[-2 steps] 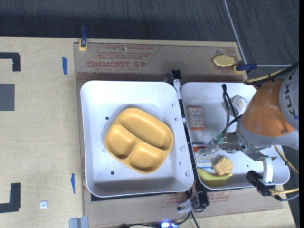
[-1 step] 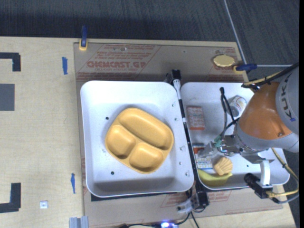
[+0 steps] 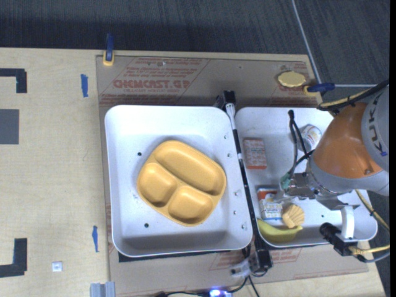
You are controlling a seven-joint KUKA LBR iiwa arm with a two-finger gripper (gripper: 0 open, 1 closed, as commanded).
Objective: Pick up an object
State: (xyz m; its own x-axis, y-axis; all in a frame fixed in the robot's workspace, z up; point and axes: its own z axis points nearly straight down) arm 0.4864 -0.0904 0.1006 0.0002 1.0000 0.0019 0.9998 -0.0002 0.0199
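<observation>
My arm, grey with an orange band (image 3: 346, 146), reaches over the right bin (image 3: 272, 124) from the right. Its gripper (image 3: 289, 188) hangs low over the bin's front left part. Just beneath and in front of it lie a tan shell-shaped piece (image 3: 293, 215), a small red and blue packet (image 3: 270, 206) and a yellow banana (image 3: 277, 231) along the front wall. A small red and white box (image 3: 254, 153) lies further back on the left side. The wrist hides whatever is directly under the gripper.
The left bin (image 3: 124, 129) holds a yellow three-compartment plate (image 3: 180, 182). A white round item (image 3: 312, 135) sits at the right bin's back, partly behind the arm. A black cable (image 3: 296, 135) loops above it. A yellow disc (image 3: 291, 79) lies on the cardboard behind.
</observation>
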